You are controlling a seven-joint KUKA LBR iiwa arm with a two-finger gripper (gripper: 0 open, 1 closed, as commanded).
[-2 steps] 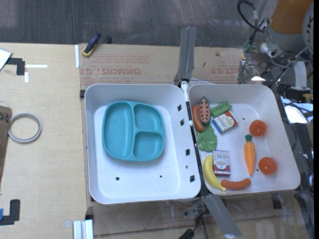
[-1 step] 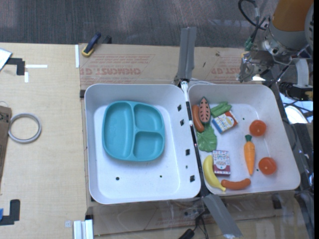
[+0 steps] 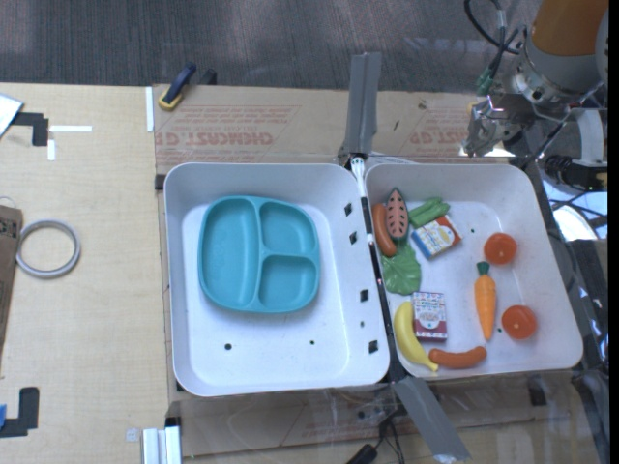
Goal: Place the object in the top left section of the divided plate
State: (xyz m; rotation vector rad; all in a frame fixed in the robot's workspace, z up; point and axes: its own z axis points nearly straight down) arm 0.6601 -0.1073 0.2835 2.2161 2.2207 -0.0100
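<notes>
1. Camera view: the grey arm's gripper (image 3: 486, 129) hangs over the far rim of the right-hand shallow white bin (image 3: 542, 211), above the toys rather than among them. I cannot tell whether it is open or closed, and nothing visible is carried in it.
2. The object to move looks not yet picked. The candidates all lie in the right bin: a yellow plastic banana (image 3: 410, 336), an orange toy carrot (image 3: 485, 300), a reddish toy sausage (image 3: 457, 358), two small orange balls (image 3: 500, 248) and little printed cartons (image 3: 429, 316).
3. The teal divided plastic plate (image 3: 227, 259) lies flat in the left-hand white bin (image 3: 184, 288), well apart from the toys, all its sections bare, likely so a drop is easy to judge.
4. Both bins sit on brown cardboard (image 3: 251, 124) over a pale wooden worktop (image 3: 87, 336), where a grey tape roll (image 3: 46, 247) rests; dark grey carpet (image 3: 242, 17) lies beyond.
</notes>
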